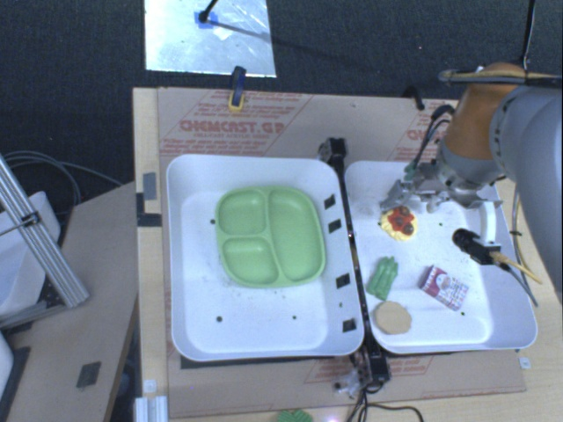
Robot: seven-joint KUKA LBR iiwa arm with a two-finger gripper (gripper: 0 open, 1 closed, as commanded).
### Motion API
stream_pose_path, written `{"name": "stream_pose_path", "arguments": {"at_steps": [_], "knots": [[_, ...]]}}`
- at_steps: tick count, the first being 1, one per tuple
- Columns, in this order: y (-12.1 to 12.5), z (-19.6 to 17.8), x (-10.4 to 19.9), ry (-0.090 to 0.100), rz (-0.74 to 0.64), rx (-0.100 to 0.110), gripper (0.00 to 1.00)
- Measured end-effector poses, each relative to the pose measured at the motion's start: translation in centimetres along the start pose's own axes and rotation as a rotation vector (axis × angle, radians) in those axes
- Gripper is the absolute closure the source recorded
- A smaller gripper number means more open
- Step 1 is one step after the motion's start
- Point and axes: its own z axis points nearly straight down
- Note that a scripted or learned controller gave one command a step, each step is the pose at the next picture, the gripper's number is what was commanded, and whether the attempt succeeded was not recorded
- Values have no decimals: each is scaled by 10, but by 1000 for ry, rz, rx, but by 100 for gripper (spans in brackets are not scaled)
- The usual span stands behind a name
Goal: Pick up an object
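Hovering my hand (406, 196) at the right bin's (510, 328) twelve o'clock, just above the yellow-and-red toy (398, 223), I judge this the pre-grasp stance, though I cannot tell how wide the hand stands.

Both bins, the left bin (189, 323) and the right bin (501, 328), look like smooth white plastic with a faint sheen. In the left one, the green plate (268, 236) is matt plastic. The board (290, 121) under the bins looks like brown cardboard or paper-faced sheet, printed in red. Beyond the board, a metal sheet (208, 25) shines, glossy and reflective, on dark, rough carpet (70, 77). The arm (523, 126) has smooth grey casing.
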Motion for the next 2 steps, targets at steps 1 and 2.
{"name": "stream_pose_path", "arguments": {"at_steps": [1,2], "knots": [[-12,13,-13,2,7,6,0],[-8,-2,-13,1,2,-2,100]]}}
